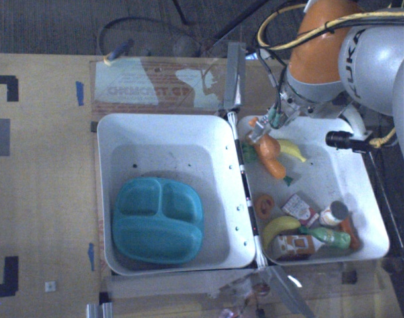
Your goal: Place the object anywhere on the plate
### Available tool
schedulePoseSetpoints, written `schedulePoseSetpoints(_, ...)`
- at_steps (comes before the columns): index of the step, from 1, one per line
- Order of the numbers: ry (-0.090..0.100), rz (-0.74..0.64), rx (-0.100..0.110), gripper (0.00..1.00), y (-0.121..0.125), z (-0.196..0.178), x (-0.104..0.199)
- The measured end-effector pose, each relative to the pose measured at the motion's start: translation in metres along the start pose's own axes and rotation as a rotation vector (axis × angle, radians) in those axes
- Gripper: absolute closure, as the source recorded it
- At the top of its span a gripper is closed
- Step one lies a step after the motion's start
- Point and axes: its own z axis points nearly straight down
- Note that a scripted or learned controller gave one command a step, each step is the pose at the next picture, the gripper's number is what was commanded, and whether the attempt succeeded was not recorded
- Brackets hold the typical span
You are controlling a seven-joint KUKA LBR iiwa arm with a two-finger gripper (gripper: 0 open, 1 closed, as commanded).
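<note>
Nearest, a heap of packets and a banana [279, 226] crowds the right bin's [374, 197] front. The blue plate [158, 220] lies in the left bin [116, 138]. Farther back, the claw [260, 131] hangs at an orange carrot [271, 155]; its opening cannot be told. A second banana [292, 150] lies beside.

Tan bench [43, 197] with blue tape [79, 93]; dark carpet [69, 12] beyond.

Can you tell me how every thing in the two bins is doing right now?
Blue plate: lying flat in the left bin, nothing on it.
Gripper: low over the right bin, by the carrot.
Carrot: lying beside a small banana.
Big banana: lying at the near side.
Green bottle: on its side.
</note>
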Motion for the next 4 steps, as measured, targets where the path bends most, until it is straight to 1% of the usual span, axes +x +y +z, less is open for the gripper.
schedulePoseSetpoints(1, 0.003, -0.192, 0.001, 1.00, -0.018, 0.000, 0.086)
schedulePoseSetpoints(2, 0.005, -0.632, 0.000, 1.00, 0.001, 0.000, 0.133)
schedulePoseSetpoints(3, 0.001, -0.704, -0.004, 1.00, 0.029, -0.034, 0.208)
schedulePoseSetpoints(4, 0.005, -0.629, 0.001, 1.00, -0.027, -0.021, 0.175)
